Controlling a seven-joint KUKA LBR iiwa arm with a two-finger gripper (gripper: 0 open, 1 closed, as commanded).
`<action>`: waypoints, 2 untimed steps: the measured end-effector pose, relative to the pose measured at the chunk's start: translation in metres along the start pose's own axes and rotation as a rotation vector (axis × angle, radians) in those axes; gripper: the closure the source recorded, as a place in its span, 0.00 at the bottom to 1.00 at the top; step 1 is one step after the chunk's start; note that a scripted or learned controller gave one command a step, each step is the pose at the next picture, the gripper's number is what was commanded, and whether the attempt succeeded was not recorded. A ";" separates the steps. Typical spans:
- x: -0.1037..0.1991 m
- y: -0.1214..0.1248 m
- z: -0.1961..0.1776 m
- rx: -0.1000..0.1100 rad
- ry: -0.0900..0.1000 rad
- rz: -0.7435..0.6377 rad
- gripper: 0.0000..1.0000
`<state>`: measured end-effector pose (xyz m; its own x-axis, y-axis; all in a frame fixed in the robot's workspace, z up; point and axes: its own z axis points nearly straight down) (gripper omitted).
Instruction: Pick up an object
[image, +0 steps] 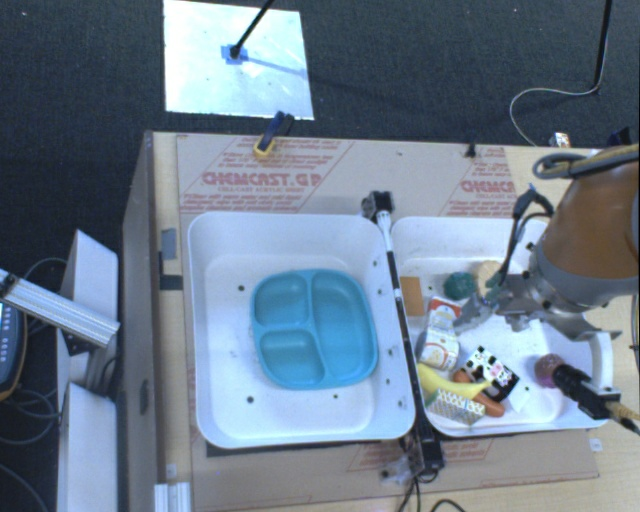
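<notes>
The right bin (520, 240) holds a heap of small objects. A teal ball (459, 284) lies near its back left. In front of it stands a white and orange carton (439, 338). A yellow banana (437, 379), a black-and-white spotted toy (493, 371), an orange piece (466, 377) and a checkered mesh piece (457, 404) crowd the front left corner. A maroon ball (548, 369) sits further right. My gripper (478, 308) hangs low over the bin between the teal ball and the carton, pointing left. I see nothing held in it.
The left bin (220, 300) carries a blue divided plate (313, 328). A black-edged divider (395, 310) separates the two bins. The arm's orange band (600, 225) looms over the right bin's back right. A yellow and blue tool (271, 134) lies on the board behind.
</notes>
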<state>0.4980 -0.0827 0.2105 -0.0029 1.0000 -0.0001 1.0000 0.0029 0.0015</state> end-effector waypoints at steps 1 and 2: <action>-0.004 0.088 0.099 0.003 0.001 0.001 0.00; -0.019 0.141 0.113 -0.001 -0.001 -0.002 0.00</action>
<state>0.6395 -0.1016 0.0982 -0.0044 1.0000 -0.0006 1.0000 0.0044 0.0026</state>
